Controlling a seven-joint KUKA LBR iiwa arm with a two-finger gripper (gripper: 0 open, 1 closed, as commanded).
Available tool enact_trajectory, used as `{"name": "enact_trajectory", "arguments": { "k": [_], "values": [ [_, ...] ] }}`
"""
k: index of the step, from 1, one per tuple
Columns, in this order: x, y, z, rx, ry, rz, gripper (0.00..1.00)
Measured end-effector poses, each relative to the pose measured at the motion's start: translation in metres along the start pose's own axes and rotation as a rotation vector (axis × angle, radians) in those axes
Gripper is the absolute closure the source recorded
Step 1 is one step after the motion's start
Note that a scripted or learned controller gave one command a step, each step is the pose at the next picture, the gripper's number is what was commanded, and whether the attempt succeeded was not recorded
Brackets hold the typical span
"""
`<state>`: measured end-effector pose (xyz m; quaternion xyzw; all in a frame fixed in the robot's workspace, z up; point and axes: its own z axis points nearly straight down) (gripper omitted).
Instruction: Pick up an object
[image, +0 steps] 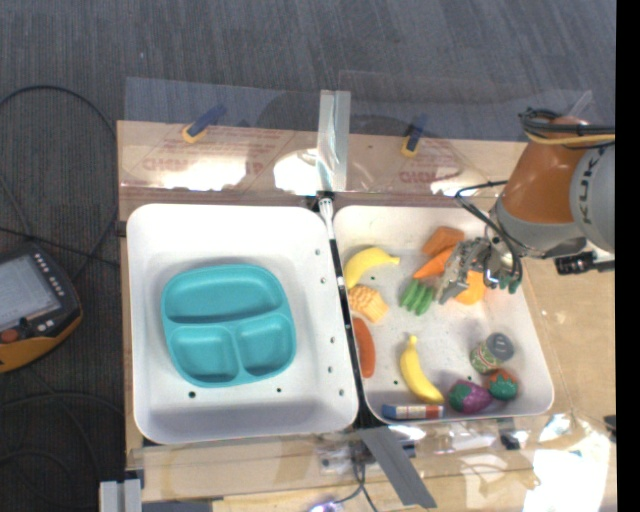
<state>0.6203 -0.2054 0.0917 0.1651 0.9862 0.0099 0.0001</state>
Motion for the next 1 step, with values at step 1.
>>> {"name": "enact_trajectory", "arguments": {
  "k": [1],
  "values": [
    [0.0010,-0.0069,-0.0015,0.006,0.006,0.004,0.00]
  ]
}}
